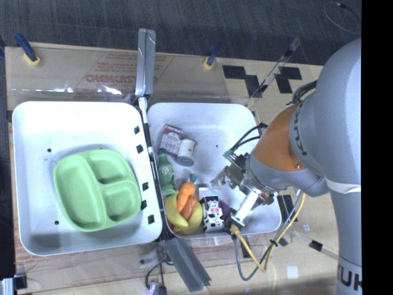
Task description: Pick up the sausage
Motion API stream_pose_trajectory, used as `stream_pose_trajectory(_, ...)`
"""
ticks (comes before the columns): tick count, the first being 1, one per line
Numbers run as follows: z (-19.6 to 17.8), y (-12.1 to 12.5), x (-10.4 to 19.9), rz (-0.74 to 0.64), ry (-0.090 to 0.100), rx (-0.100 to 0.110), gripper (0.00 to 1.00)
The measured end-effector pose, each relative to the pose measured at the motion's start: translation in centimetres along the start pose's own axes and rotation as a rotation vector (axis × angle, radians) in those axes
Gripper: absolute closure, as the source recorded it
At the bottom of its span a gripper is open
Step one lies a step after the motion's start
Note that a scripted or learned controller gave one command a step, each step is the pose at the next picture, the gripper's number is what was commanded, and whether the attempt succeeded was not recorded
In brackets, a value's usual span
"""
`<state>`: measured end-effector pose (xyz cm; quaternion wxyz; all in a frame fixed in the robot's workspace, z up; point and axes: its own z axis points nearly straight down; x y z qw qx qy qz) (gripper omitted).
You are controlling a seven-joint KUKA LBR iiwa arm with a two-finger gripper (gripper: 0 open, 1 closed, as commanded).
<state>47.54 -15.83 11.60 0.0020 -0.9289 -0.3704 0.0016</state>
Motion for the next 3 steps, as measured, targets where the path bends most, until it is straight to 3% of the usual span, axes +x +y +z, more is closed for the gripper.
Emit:
stream_pose_trajectory(1, -3.9, 6.1, 7.2, 0.146, 0.0, 0.0, 0.0)
stream_pose_trajectory(2, -4.8, 5.9, 7.3, 0.135, -0.002, 0.006, 1.0)
stream_pose_trajectory(3, 1.9, 4.8, -1.8, 0.073, -0.001, 0.001, 1.0)
